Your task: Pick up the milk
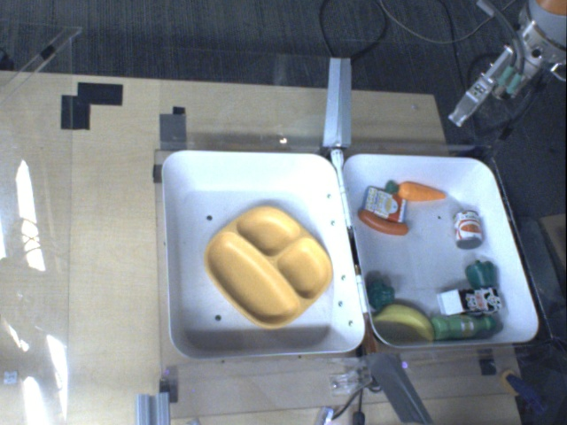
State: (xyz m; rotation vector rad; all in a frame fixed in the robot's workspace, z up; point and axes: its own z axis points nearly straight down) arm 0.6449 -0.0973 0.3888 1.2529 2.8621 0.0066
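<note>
A robotics lab: 2 white bins [177,237] on a taped bench [89,237].

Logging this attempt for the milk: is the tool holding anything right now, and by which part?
Nothing is held. The tool is up beyond the right bin's far corner, while the milk carton lies in the right bin.

arm [542,16]: grey body w/ orange band, upper right corner of frame, cut off by frame edge
wrist: pale grey/white housing below the band, rounded
gripper [483,88]: slim light-grey piece w/ dark slots along it, teal-green bits near its base
cables: thin black leads loop over dark floor at top of frame, running twd the arm
markings: too small to read
</note>
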